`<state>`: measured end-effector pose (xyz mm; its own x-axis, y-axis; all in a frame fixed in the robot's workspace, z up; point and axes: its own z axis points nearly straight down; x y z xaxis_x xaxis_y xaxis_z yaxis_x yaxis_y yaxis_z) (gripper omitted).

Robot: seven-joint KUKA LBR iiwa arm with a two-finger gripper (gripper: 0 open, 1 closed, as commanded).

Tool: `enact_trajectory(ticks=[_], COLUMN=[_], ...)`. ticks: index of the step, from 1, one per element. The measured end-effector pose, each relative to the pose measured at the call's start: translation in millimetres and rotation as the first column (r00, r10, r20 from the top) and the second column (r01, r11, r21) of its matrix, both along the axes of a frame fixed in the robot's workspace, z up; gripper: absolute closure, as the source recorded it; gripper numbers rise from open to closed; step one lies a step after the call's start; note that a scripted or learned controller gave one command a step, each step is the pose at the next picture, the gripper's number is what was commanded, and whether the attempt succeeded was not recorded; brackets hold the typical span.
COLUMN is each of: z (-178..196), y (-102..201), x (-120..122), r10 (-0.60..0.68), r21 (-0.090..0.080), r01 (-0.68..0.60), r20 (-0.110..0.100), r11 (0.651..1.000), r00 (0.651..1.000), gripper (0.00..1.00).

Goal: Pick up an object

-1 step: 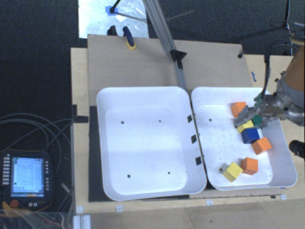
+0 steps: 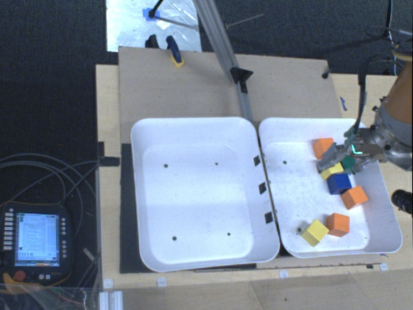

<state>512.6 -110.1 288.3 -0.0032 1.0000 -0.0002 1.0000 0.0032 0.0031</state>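
Dark carpet surrounds the pale bench (image 2: pixel 290 86), on which I see two shallow white bins side by side. Left bin (image 2: pixel 200 192): bare white floor marked by four small dark dots. Right bin (image 2: pixel 287 202): holds all the loose blocks, gathered toward its right half. Upper orange block (image 2: pixel 322 147): lies near the bin's top, just left of the gripper. Yellow block (image 2: pixel 332 170) and blue block (image 2: pixel 339 183): touching one another, directly below the gripper's tip. Middle orange block (image 2: pixel 354 197): just beside the blue block, toward the bin's right wall. Lower orange block (image 2: pixel 337 223) and second yellow block (image 2: pixel 315 232): near the bin's bottom edge, close together. Gripper (image 2: pixel 340 158): enters from the right on the grey arm (image 2: pixel 393 131), low over the block cluster, a green light glowing on its body; a small green piece (image 2: pixel 349 163) sits at its tip. I cannot tell from here how wide its fingers stand, nor whether anything lies between them. Grey pole (image 2: pixel 216 34): slants from the top edge down to the gap between the bins. Teach pendant (image 2: pixel 35 241): rests on the floor at lower left, screen lit, cables looping above it.
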Motion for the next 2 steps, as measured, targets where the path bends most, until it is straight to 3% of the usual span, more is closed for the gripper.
enact_trajectory(ticks=[2], z=[-97], y=[-3], x=[-7], r10=[-0.002], r21=[0.001], r01=[0.002], r20=[-0.007], r11=[1.000], r00=[1.000], gripper=[0.00])
